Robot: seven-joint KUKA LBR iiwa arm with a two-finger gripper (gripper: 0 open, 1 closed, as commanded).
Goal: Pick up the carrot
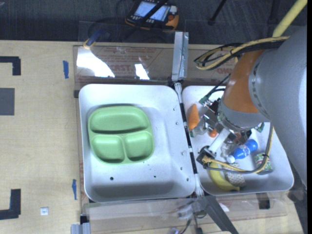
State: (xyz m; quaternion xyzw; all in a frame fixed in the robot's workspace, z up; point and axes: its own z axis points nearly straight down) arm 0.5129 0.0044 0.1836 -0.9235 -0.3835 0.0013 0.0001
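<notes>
Approach phase of the pick. You see the tool [220,136] lowered into the right bin [282,177], with the carrot [193,116] lying free against that bin's left wall, just left of the tool and near its upper corner. You cannot tell from this view whether the tool is open or closed, as wrist hardware and cables hide its tips; nothing orange sits within it. Judged from this layout, your next move calls for a shift left and toward the far side, so that the tool straddles the carrot without striking the bin wall. Count: two white bins, the left bin [165,179] holding one green divided tray [120,132]; one carrot; one banana [220,179]; one blue object [245,150] beside the tool.
</notes>
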